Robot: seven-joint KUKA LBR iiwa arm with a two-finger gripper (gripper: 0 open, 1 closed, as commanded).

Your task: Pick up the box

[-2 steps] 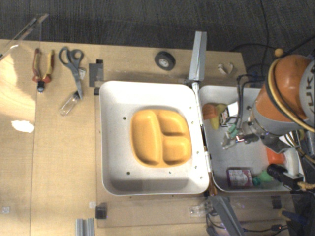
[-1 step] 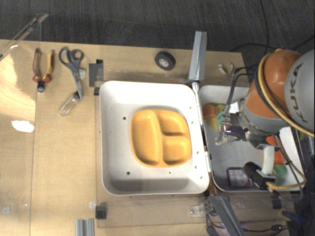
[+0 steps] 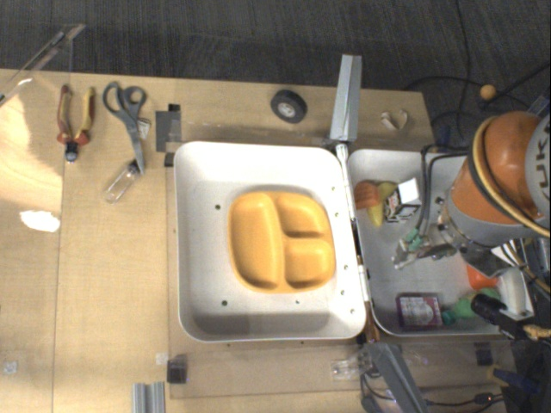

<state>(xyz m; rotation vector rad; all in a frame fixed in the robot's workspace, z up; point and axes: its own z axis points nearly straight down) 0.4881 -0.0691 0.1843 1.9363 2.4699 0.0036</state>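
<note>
A: What does the bench look like?

B: A pale wooden bench top [image 3: 103,256] over dark grey carpet [image 3: 215,7]. On it sit grey-handled scissors [image 3: 129,123], red-handled pliers [image 3: 71,119] and a black tape roll [image 3: 288,106]. The large white left bin [image 3: 198,231] holds a yellow three-compartment tray [image 3: 280,239].

A: And the arm?

B: The grey arm with its orange band [image 3: 499,179] leans in over the right white bin [image 3: 383,304]. Its two-finger gripper [image 3: 411,249] points down at the bin floor, metal fingers [image 3: 405,256] spread apart, nothing between them.

A: The box?

B: A small dark purple box [image 3: 419,310] lies below the gripper, near the bin's front rim, apart from the fingers. Bare floor separates them; a green object [image 3: 465,308] lies just right of the box.
</note>
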